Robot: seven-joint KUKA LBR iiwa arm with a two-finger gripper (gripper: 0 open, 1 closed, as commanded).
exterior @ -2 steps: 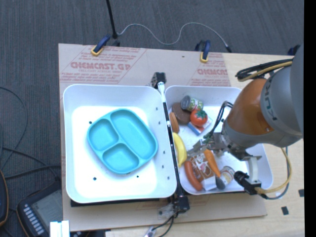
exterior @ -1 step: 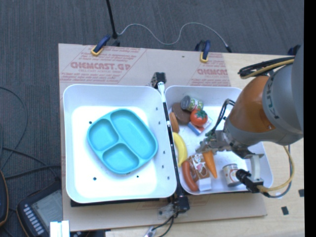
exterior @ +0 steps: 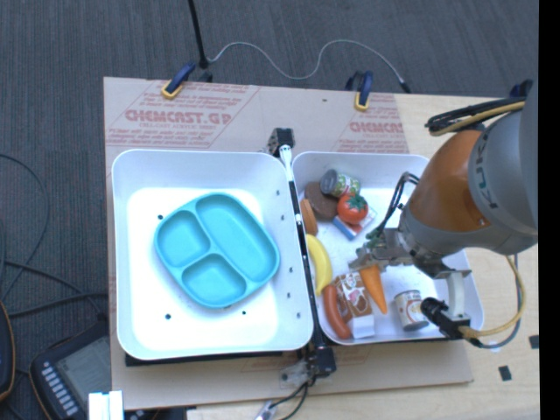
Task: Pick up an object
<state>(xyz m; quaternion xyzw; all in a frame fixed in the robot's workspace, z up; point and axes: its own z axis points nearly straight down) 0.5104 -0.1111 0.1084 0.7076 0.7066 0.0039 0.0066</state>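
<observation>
The right bin holds several toy foods: a red tomato, a grey-green can, a brown disc, a yellow banana, an orange carrot, a printed snack pack, a red sausage and a small tin. My gripper hangs low over the middle of this bin, right at the carrot's upper end and just right of the banana. The wrist hides how it meets the carrot. I see nothing lifted off the bin floor.
The left bin carries a blue three-compartment plate. The arm's grey and orange body covers the right bin's right side. A black clamp sits at the far end of the wall between the bins.
</observation>
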